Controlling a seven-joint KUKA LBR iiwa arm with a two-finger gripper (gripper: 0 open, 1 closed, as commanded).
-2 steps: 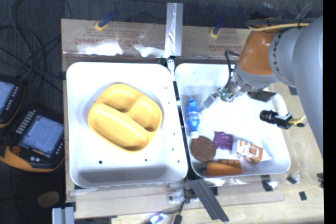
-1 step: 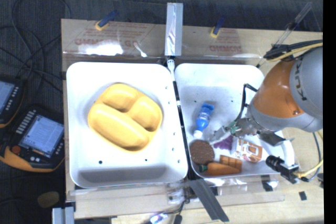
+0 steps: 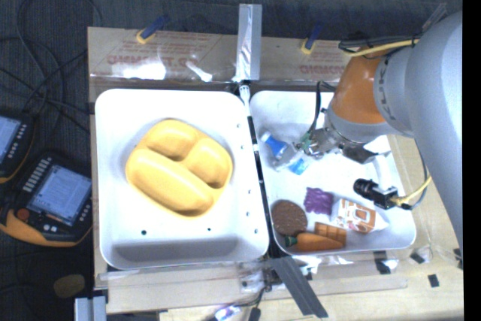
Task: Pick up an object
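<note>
Even, bright overhead light floods both white bins [image 3: 105,162], nearly washing them out. Glare flashes on the clear plastic sheet [image 3: 161,64] behind. Dark floor stays dim; the whole view is slightly soft.

Bench [image 3: 101,41] under two white bins [image 3: 120,237]

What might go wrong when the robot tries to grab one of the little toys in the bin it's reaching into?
The gripper hangs over a small blue object near the right bin's dividing wall, so it might bump that wall or push the thing aside. The purple toy, brown cookie, carrot and small carton lie crowded together, so a grab there might catch two or miss.
</note>
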